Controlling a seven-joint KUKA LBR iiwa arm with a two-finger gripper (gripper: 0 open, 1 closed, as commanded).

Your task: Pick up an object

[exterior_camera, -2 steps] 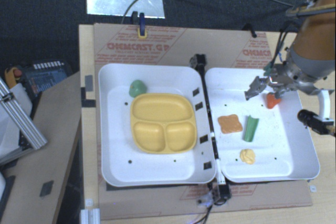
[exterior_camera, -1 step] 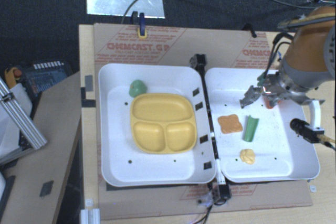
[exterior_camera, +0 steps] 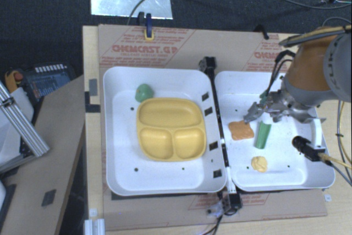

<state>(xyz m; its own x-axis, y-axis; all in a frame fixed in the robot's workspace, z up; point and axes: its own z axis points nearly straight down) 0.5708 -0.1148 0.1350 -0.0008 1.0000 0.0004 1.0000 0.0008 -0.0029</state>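
In the right bin (exterior_camera: 286,176) lie three things. A green cylinder (exterior_camera: 262,136) lies lengthwise near the middle. To its left rests a flat orange-brown piece (exterior_camera: 241,130). A small yellow lump (exterior_camera: 259,163) sits nearer the front. My gripper (exterior_camera: 265,114) hangs low over the far end of the green cylinder, whose top end reaches up to the gripper. The grey arm with its orange band comes in from the right.
The left bin (exterior_camera: 118,135) holds a yellow divided plate (exterior_camera: 170,128) and a small green round thing (exterior_camera: 144,92) at its back left. A black divider (exterior_camera: 215,118) runs between the bins. Cables trail behind the bench.
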